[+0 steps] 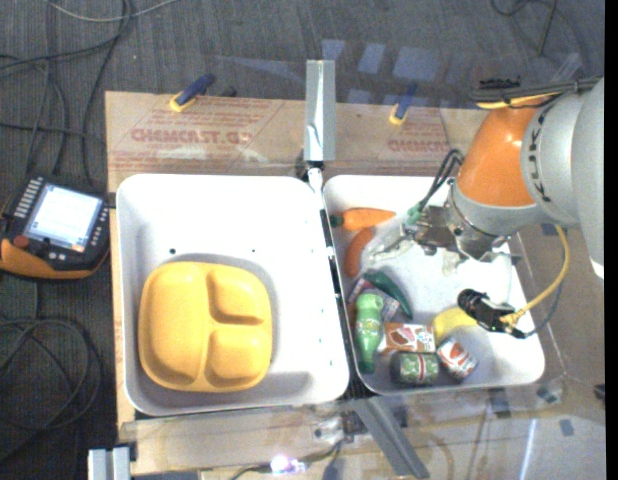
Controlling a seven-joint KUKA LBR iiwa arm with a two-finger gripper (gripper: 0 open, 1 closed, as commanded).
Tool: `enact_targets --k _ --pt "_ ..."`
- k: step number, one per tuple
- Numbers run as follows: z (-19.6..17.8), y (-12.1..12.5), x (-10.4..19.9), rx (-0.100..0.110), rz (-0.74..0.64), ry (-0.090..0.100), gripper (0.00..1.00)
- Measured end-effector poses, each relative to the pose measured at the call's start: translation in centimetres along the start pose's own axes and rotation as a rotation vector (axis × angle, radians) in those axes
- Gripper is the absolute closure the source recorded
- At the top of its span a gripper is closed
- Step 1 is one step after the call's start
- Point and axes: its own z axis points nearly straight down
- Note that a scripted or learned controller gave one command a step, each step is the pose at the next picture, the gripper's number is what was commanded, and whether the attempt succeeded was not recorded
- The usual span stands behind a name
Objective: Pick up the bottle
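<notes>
While the grey-and-orange arm [529,168] is reaching in over the right bin [529,363], its bulk is covering the bin's upper right part, and the gripper [409,233] is showing as a tangle of pale, glassy parts too hard to read; whether it is released or clenched cannot be told. The green bottle [368,326] is lying in the same bin's lower left, close to the dividing wall, below and left of the gripper and apart from it. Beside the bottle, a dark green can [417,369], a red-and-white can [457,358] and a small printed packet [409,338] are crowding the lower edge; a yellow object [451,320] is partly hiding under a black cable fitting [481,308]. An orange object [367,218] is sitting at the upper left. The left bin [169,203] is holding a glossy yellow tray [206,323] with three compartments. Both bins are resting on a brown board [209,133] over dark carpet [139,48], where a teach pendant [54,228] is lying among loose cables.
</notes>
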Motion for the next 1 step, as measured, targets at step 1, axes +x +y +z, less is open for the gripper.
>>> enact_targets --k 1 --pt "5.18 -1.65 0.91 -0.019 -0.015 0.002 0.0"
